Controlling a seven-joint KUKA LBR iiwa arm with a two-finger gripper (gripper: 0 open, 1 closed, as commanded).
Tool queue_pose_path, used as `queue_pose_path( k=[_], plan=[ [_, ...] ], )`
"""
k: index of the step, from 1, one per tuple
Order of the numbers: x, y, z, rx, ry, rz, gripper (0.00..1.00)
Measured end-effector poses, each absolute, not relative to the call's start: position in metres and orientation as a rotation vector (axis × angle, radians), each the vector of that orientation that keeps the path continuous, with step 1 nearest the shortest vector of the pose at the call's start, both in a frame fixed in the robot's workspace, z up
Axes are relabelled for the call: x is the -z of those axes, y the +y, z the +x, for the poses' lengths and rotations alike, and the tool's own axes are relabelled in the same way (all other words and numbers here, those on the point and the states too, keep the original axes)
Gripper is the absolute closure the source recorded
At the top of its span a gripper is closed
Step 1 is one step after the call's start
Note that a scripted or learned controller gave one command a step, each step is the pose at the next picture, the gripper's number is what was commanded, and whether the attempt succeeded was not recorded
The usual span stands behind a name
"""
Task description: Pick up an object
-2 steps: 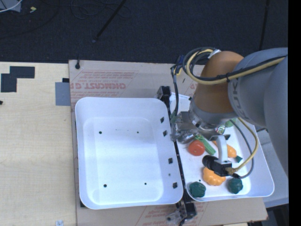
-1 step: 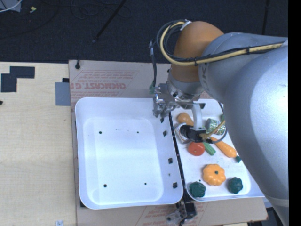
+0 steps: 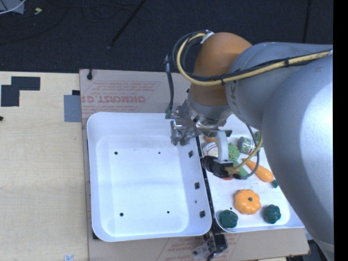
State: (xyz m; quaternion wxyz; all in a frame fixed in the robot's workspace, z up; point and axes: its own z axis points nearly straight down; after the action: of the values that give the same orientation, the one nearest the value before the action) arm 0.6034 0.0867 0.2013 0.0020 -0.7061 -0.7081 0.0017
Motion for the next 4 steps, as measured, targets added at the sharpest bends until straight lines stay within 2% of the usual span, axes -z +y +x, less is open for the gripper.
queue_pose_path(
  k=[1, 2, 3, 4],
  plan=[
    [-0.290, 0.172, 0.618, 0.011, -2.232, -2.213, 1.00],
    [-0.126, 0.148, 0.604, -0.027, -2.212, -2.217, 1.00],
    [-0.179, 0.205, 0.630, 0.004, -2.226, -2.216, 1.00],
    [-0.083, 0.197, 0.643, -0.005, -2.222, -2.220, 1.00]
  ],
)
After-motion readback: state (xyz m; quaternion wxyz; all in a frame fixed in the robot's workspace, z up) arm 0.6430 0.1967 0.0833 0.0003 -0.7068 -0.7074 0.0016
